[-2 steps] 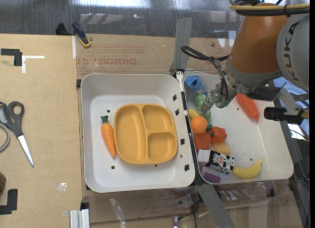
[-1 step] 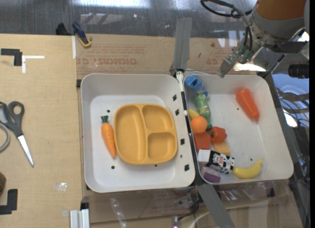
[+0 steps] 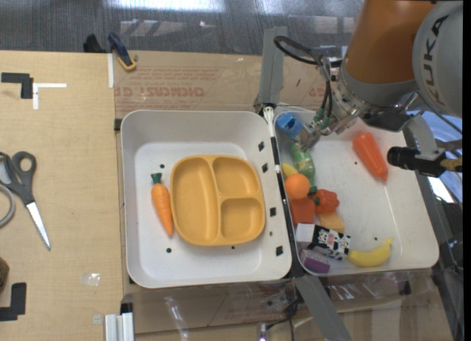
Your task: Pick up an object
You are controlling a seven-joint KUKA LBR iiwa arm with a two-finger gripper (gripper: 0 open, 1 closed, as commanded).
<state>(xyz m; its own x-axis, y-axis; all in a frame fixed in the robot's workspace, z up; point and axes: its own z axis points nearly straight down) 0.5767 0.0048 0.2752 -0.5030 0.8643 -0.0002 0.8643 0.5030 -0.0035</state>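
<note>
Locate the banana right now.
Camera view: the banana lies in the right bin, near its front edge, just right of the black-and-white cow-print box.

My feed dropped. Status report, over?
Gripper low at right bin's far-left corner, over green toy. Nothing seen in grasp. Blue cup, orange ball crowd close.

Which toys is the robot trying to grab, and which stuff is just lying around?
For the job, in the right bin:
gripper, blue cup, green toy, orange ball, red toy, orange carrot-like toy, banana, cow-print box.

Just lying about:
yellow divided plate and carrot in the left bin; scissors on the bench.
</note>
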